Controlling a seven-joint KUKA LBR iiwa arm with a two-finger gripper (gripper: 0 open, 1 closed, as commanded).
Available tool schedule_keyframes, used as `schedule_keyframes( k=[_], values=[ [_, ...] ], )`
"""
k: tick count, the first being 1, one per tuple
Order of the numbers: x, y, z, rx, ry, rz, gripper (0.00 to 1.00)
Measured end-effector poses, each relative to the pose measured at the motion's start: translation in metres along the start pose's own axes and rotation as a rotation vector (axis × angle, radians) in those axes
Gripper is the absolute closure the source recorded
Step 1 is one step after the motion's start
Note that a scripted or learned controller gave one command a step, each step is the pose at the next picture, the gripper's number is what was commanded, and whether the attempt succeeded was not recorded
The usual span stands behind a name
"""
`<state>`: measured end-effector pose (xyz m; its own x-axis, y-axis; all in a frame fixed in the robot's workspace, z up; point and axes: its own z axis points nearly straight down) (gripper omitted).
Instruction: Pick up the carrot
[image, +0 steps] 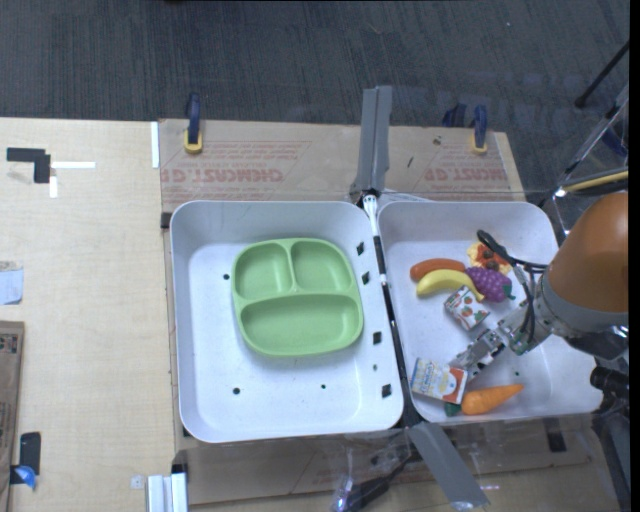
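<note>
The orange carrot (490, 398) lies flat near the front edge of the right bin (430, 225), its thick end pointing left. My gripper (478, 356) reaches in from the right and hovers just above and behind the carrot, fingers pointing down-left toward a small juice carton (438, 382). Nothing shows between the fingers. The arm's orange band (598, 255) sits over the bin's right side.
Further back in the right bin lie a yellow banana (441, 282), a red-orange pepper (438, 267), purple grapes (490, 283) and a small printed box (466, 307). The left bin (200, 330) holds a green divided plate (297, 296).
</note>
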<state>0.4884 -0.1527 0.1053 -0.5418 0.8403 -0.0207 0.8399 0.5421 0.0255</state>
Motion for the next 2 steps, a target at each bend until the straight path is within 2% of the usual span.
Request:
schedule_keyframes(
  k=[1, 2],
  values=[
    [-0.040, 0.072, -0.066, 0.027, 0.016, 0.197, 0.00],
    [-0.028, -0.022, 0.000, 0.009, 0.012, -0.041, 0.00]
  ],
)
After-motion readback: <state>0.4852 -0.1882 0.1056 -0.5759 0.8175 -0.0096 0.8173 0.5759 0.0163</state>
